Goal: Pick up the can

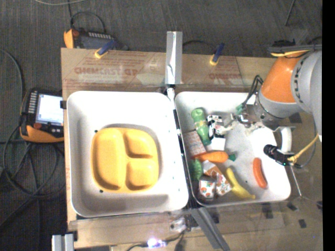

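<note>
Left bin (73,156): holds 1 yellow divided tray (125,157), sitting centred. Not part of the task.

Right bin (285,190): cluttered along its 9 o'clock wall. Green bottle (200,122) at about 11 o'clock; a flat reddish-labelled item just below it, which I take to be the can (191,140), though the label is too blurred to be sure. Carrot (212,156) lies across just below that, touching or nearly so. Small cartons (213,184) and a banana (236,184) at 6–7 o'clock; a red sausage-shaped piece (258,172) at 4 o'clock, well apart.

Tool (228,124): at about 12–1 o'clock in the right bin, beside the bottle, over open floor. Nothing visible between its fingers; how wide they stand cannot be told from this slant.

Step in hand, by my judgement: approach. The can is pinned between bottle, carrot and bin wall, so the tool should shift toward 9 o'clock, align across the can's narrow side, and descend straight to avoid nudging the bottle.
</note>
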### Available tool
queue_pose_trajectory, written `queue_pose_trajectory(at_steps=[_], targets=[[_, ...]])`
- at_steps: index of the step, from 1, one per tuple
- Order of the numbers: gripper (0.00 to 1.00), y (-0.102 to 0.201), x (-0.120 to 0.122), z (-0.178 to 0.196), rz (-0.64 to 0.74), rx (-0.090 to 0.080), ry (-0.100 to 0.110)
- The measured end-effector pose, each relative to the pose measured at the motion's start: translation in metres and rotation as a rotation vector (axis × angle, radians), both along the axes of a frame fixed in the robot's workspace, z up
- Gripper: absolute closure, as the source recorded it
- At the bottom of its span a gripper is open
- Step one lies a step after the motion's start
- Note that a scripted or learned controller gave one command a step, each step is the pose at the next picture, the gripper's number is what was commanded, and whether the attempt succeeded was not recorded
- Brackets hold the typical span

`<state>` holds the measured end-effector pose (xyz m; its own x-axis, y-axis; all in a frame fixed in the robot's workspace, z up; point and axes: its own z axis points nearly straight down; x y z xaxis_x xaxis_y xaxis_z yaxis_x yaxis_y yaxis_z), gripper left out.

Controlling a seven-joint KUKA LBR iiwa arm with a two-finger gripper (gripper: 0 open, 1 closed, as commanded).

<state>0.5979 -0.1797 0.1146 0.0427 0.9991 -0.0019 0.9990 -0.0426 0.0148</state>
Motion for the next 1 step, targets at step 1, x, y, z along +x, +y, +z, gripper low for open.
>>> queue_pose_trajectory(at_steps=[1], targets=[[0.0,0.0171,0.0154,0.0057,0.183,-0.006,0.008]])
